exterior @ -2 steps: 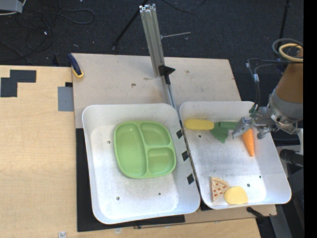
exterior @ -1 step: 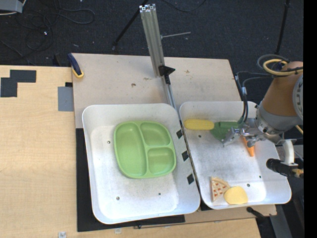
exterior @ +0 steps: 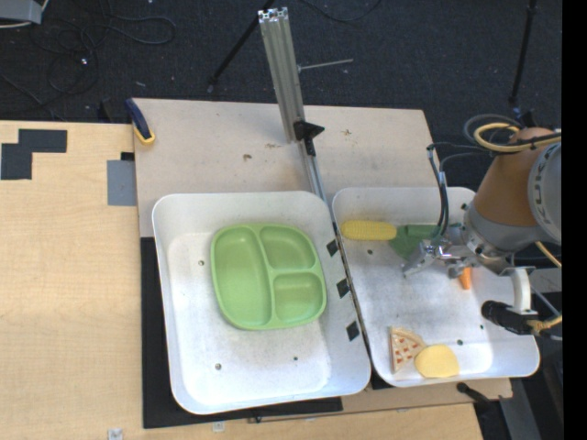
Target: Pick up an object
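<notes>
I'm watching two white bins sitting side by side on the surface. The left bin carries a green divided plate, lying flat near its middle, probably parked there as a drop target, not a pick. The right bin holds the small pickable things: a yellow corn cob at the far left corner, a green piece just beside it, a pizza slice and a yellow lemon-like lump together at the near edge, touching or nearly so. They look scattered loosely, the way a bin gets filled for repeated grasp tries.

The arm reaches in from the right, low over the far half of the right bin, and the end effector sits close to the bin floor near the green piece. It's too small and cluttered for me to tell its opening or whether anything is in it. A small orange bit lies just beside it. I judge the green piece and corn the nearest candidates, with the pizza slice and yellow lump well apart toward the near edge
</notes>
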### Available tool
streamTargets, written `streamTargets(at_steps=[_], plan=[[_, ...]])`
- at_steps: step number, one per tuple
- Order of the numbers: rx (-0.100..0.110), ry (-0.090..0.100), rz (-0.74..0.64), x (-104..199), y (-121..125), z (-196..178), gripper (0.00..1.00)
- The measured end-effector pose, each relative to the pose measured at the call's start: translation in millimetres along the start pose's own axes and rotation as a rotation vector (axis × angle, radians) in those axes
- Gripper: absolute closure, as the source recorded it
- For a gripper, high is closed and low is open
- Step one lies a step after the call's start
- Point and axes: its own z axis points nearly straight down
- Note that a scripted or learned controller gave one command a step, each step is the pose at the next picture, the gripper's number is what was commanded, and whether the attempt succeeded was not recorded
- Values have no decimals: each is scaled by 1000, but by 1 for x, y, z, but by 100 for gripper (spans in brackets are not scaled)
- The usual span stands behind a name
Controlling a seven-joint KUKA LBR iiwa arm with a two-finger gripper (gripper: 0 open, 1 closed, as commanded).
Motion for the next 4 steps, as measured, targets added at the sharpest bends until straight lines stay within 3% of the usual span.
streamTargets(at_steps=[1, 4], plan=[[-6, 1, 2, 0, 2, -12, 100], [-3, -3, -2, -12, -3, -180, 100]])
